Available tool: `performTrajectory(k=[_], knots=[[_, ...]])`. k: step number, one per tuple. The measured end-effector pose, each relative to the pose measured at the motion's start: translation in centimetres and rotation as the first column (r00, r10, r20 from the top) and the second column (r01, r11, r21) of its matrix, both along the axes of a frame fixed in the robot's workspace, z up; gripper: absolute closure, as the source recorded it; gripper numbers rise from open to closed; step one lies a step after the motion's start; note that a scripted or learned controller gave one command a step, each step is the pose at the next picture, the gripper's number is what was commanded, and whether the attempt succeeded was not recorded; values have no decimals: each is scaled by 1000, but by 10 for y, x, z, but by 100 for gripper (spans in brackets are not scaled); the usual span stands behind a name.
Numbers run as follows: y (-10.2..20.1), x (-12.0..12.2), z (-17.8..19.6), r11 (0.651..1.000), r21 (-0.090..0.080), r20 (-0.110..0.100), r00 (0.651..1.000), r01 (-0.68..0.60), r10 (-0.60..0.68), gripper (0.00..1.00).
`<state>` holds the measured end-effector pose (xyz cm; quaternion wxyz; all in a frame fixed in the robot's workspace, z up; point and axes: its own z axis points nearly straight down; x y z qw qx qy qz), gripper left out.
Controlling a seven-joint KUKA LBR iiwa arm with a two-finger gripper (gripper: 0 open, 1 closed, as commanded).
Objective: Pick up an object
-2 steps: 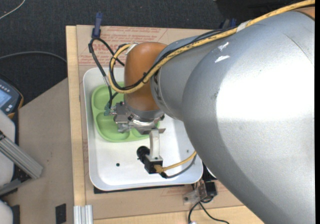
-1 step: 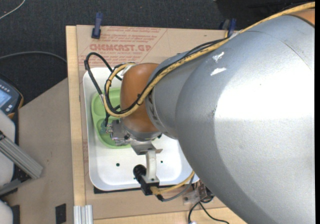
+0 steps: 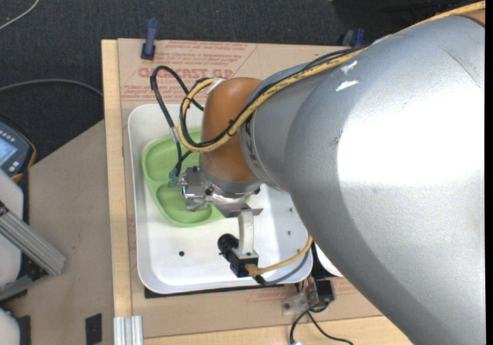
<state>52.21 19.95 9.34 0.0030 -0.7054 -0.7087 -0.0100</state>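
Far left runs the bench (image 3: 114,182) edge, with a blue clamp (image 3: 149,38) on the far corner of the printed cardboard (image 3: 192,58). Next comes the left bin (image 3: 154,262) — white and shallow, its near floor bare apart from a small dark dot (image 3: 182,252). In the bin's left half lies a pale green thing (image 3: 158,159) with two rounded lobes, one toward the far wall and one nearer me. The gripper (image 3: 196,195) is down at the near lobe's right edge — it may be touching the green, but the wrist hides the contact. I cannot tell whether the gripper is wide or narrow. Right of it, the orange band (image 3: 231,128) and the grey arm (image 3: 385,182) reach across the bench.
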Motion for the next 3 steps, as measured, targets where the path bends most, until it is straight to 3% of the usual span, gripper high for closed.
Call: performTrajectory(k=[1, 2, 3], knots=[[27, -34, 0, 1000, -12, 25, 1000, 6, -6, 100], [22, -41, 113, 1000, -13, 1, 1000, 3, -3, 100], [8, 43, 135, 1000, -18, -1, 1000, 8, -8, 100]])
